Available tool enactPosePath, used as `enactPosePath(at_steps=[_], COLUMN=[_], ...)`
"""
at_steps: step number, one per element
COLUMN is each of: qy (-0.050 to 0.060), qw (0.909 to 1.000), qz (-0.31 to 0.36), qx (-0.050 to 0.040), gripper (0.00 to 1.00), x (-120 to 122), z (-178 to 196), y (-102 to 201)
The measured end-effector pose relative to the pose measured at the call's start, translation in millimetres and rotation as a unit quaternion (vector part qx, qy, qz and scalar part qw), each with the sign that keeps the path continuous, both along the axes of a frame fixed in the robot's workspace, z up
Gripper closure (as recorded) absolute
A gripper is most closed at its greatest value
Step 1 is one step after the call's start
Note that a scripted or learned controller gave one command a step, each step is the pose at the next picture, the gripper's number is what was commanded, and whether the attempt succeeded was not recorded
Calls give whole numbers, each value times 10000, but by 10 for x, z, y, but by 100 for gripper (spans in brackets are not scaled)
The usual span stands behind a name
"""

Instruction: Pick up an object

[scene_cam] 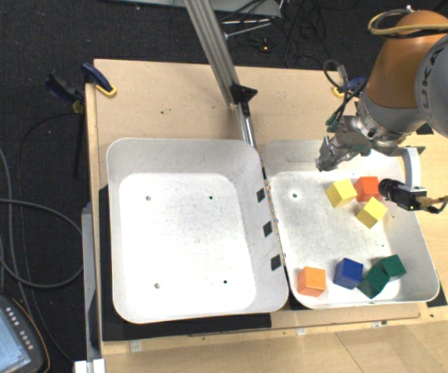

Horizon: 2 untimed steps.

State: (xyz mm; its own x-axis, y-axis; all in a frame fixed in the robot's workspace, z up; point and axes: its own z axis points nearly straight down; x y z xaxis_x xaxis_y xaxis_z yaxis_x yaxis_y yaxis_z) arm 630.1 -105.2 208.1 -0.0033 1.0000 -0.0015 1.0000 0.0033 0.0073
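Several small blocks lie in the right bin (302,231). A yellow block (339,193) sits beside a red-orange block (367,186), and a second yellow block (372,211) lies just below them. Along the front edge are an orange block (312,280), a blue block (349,273) and two green blocks (393,266) (375,281) touching each other. My gripper (327,160) hangs over the bin's back part, just up and left of the first yellow block, with nothing visibly in it.
The left bin (131,208) lies next to the right one, with black clips along the shared rim (269,228). A slanted metal pole (216,53) crosses the back of the bench. A black fitting (399,193) on the arm's cable hangs over the right bin's right side.
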Motion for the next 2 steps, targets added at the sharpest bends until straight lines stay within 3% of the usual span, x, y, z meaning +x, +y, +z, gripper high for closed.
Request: enactPosePath(at_steps=[1,2], qy=[-3,40], qw=[10000,10000], qz=[1,22], qx=[-1,16], gripper=[100,100], x=[-36,-235], z=[632,654], y=[5,544])
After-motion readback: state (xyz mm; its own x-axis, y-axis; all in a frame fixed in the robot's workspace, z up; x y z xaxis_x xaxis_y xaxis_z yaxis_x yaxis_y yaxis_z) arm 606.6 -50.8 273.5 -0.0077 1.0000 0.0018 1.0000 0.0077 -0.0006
